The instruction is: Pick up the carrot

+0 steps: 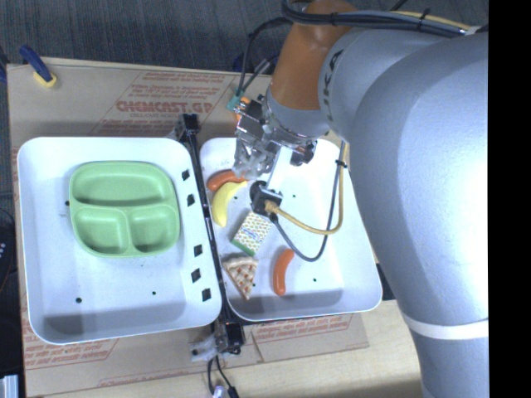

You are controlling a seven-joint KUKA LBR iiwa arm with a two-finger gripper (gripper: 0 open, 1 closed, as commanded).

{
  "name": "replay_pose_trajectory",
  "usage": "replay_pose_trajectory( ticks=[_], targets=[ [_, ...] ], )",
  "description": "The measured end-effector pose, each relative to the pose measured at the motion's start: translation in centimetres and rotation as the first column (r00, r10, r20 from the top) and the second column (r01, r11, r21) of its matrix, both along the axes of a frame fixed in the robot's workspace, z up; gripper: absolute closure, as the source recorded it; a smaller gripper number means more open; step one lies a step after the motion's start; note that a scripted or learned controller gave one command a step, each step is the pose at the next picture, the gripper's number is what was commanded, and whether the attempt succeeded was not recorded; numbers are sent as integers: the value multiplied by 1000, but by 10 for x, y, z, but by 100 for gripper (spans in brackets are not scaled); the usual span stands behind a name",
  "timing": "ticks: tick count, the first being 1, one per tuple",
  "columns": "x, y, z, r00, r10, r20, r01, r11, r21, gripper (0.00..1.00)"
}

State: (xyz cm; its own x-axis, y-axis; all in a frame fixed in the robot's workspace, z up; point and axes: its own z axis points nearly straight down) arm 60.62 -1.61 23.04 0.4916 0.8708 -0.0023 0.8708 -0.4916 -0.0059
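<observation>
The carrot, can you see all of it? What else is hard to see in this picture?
- Carrot: partly hidden in the camera view; the gripper hangs over its right end.
- Gripper's tip: blurred and dark, so its grip cannot be judged.
- Right bin: its right side is covered by the big grey arm.
- Small packet: print too small to read.

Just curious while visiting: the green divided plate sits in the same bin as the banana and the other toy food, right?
Not quite. The camera view shows the green divided plate alone in the left bin, while the banana and the other toy food lie in the right bin, under the arm.
</observation>
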Motion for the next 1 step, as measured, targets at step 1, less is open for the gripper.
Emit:
replay_pose_trajectory(
  ticks=[1],
  targets=[
    [-53, -89, -97, 969, 248, 1, -248, 969, 1, 100]
  ],
)
